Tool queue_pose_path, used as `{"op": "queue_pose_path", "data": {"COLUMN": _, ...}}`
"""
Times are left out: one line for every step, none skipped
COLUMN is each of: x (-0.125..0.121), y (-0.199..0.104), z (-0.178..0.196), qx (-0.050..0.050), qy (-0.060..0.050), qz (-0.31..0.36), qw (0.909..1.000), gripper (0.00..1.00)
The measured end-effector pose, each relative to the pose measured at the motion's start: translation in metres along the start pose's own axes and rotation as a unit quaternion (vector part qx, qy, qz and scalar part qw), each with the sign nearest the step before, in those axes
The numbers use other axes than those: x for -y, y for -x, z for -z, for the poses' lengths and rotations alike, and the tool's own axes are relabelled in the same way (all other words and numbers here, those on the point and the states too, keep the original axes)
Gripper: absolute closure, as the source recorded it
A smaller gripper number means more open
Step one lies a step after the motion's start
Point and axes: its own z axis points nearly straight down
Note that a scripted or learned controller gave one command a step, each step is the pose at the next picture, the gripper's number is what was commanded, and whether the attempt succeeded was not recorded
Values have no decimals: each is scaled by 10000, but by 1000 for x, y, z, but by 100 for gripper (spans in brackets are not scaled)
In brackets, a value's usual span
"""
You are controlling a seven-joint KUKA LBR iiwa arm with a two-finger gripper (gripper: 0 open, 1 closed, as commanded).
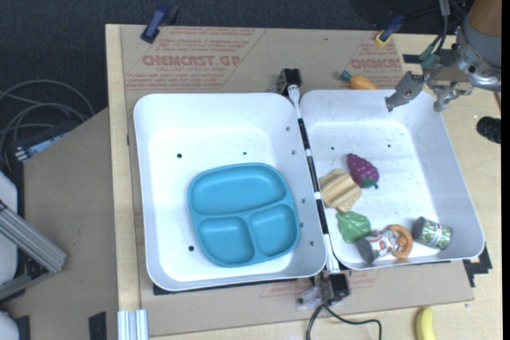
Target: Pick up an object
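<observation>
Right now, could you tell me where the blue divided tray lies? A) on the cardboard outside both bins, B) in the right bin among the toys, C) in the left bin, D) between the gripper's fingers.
C: the blue divided tray lies flat on the floor of the left bin, while the gripper hangs over the far edge of the right bin.

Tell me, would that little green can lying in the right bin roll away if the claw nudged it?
Probably. The green can lies on its side on the smooth floor of the right bin, so a nudge across it might roll it. It sits near the bin's corner, so the wall would likely stop it. It looks small, probably light.
</observation>
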Motion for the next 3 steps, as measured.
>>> {"op": "queue_pose_path", "data": {"x": 39, "y": -43, "z": -89, "qx": -8, "qy": -20, "qz": 5, "qw": 10000, "gripper": 0}}
{"op": "queue_pose_path", "data": {"x": 33, "y": -39, "z": -174, "qx": -1, "qy": 9, "qz": -4, "qw": 10000, "gripper": 0}}
{"op": "queue_pose_path", "data": {"x": 33, "y": -39, "z": -165, "qx": -1, "qy": 6, "qz": -7, "qw": 10000, "gripper": 100}}
